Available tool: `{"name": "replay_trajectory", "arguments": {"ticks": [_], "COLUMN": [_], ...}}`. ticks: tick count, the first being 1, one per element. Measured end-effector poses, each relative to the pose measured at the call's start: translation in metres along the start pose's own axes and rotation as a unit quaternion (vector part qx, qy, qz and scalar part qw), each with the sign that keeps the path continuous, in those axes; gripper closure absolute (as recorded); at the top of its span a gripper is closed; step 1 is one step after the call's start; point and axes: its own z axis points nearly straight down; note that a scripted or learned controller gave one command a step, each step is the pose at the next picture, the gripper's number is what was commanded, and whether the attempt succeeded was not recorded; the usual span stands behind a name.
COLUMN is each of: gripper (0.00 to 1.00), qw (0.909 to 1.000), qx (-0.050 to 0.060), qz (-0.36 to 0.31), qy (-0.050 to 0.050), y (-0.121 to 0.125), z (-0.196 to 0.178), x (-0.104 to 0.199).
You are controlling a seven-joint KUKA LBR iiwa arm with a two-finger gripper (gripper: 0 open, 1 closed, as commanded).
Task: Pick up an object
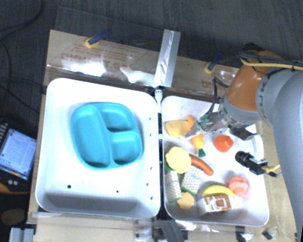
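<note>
Grey, with an orange band above the wrist, the arm comes down into the right bin (263, 218), and the gripper (206, 122) hangs low over that bin's far end. Whether the gripper is open or closed I cannot tell, and nothing can be seen held in it.

The things to pick from all lie in this bin. Closest, just beside the gripper toward the wall between the bins, is a yellow wedge (177, 127). Just nearer the camera than the gripper is a small orange piece (197, 141), and close on the gripper's other side sits a red tomato (224, 143).

Further toward the camera, a red sausage (202, 165) lies at a slant, touching a round yellow slice (178, 159). Beyond those, well apart from the gripper, are a patterned white roll (191, 180), a small can (173, 186), a pink ball (239, 185) and a banana (218, 189). A brown carton (216, 204) and a tan lump (186, 200) lie at the bin's near end, farthest from the gripper within this bin.

Farther still, across the dividing wall, the left bin (51, 148) holds a blue divided tray (107, 133). Both bins rest on the tabletop (59, 42).
</note>
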Motion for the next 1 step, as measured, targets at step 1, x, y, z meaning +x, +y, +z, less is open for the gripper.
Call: {"name": "replay_trajectory", "arguments": {"ticks": [1], "gripper": [1.0], "qw": [0.9991], "qx": [0.006], "qz": [0.042], "qy": [0.004], "y": [0.0541], "z": [-0.1042], "x": [0.054]}}
